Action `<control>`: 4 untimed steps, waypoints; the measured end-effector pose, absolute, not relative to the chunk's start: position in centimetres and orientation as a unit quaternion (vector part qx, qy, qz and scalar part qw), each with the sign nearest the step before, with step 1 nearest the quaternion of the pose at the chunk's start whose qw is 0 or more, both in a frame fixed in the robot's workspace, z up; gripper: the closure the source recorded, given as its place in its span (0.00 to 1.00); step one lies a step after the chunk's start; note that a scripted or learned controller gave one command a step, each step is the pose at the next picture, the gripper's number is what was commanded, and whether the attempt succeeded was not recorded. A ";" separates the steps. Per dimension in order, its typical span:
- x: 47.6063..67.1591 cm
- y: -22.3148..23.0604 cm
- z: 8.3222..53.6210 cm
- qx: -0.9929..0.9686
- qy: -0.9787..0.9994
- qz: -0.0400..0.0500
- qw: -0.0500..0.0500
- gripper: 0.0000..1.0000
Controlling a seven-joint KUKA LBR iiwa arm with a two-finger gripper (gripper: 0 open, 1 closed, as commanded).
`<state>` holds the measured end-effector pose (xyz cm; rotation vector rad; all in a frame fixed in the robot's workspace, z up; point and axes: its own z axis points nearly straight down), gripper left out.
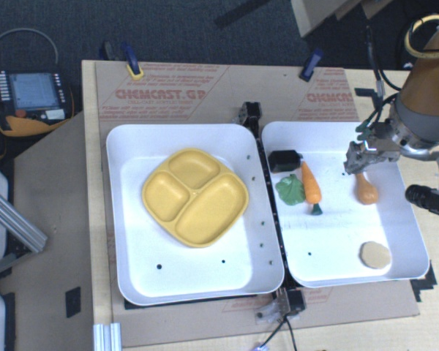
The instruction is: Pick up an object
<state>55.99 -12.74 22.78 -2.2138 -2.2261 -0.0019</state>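
While your arm reached in from the right of the frame, its gripper [364,158] hung over the upper right of the right bin [336,265]; whether it was open or closed on anything, you could not tell. The nearest candidate was the orange-brown piece [366,189], just below the gripper, its long axis running roughly up and down the frame; contact was unclear. To its left lay the carrot [310,184], a green leafy item [290,189] and a black block [284,160]; a tan round [374,254] sat at lower right. The left bin [132,269] held 1 yellow divided plate [195,197].
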 end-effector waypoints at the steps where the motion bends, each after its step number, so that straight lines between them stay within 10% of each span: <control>1: 56.4 -7.0 23.6 -0.704 -0.710 -0.001 0.000 1.00; 4: 56.3 8.3 22.5 -0.705 -0.709 -0.001 0.000 1.00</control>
